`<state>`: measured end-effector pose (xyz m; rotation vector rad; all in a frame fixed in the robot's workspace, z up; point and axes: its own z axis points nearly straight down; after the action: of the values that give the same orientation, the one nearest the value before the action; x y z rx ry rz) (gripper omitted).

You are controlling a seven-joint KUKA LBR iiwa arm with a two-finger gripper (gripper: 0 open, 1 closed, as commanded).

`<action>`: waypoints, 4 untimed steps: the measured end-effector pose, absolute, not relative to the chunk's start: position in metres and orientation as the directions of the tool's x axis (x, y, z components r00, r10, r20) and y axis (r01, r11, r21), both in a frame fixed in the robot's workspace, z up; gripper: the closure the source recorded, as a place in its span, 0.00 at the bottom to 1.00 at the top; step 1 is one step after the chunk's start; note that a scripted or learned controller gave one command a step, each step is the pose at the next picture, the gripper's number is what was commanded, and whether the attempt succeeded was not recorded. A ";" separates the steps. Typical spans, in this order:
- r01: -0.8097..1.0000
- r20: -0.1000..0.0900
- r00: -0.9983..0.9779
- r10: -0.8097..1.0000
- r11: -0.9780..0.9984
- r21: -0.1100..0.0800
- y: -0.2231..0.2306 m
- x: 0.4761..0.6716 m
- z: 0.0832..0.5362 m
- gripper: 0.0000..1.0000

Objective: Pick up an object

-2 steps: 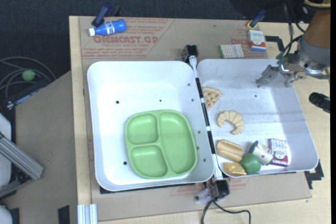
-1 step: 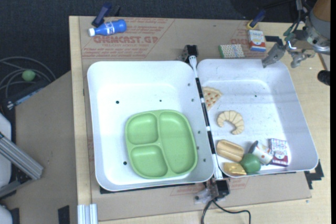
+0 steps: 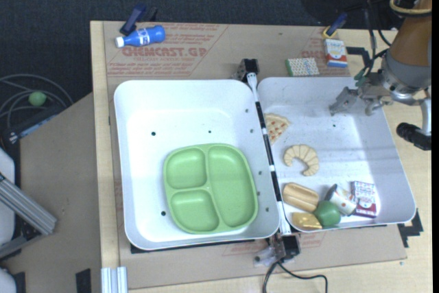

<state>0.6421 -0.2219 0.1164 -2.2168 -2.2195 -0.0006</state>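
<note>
Tool [image 3: 357, 101] hovering at 2 o'clock over right bin [image 3: 384, 147], finger state indiscernible; desk [image 3: 206, 55] lettering showing "CHEMCAST".

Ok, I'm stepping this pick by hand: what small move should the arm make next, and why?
Probably shift the gripper toward the view's lower left, to hover above the croissant. The gripper sits over a bare stretch of the right bin near its far edge, while the croissant lies alone, apart from the clutter at the near edge.

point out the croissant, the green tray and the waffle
croissant [image 3: 302, 158], camera view, middle of its curved body
green tray [image 3: 208, 186], camera view, ridge where its compartments meet
waffle [image 3: 276, 127], camera view, centre of its grid
</note>
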 end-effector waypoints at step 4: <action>1.000 0.007 -0.001 1.000 0.001 -0.007 -0.221 0.479 0.095 0.00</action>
<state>0.4791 -0.2212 0.0947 -2.2137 -2.2151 0.0008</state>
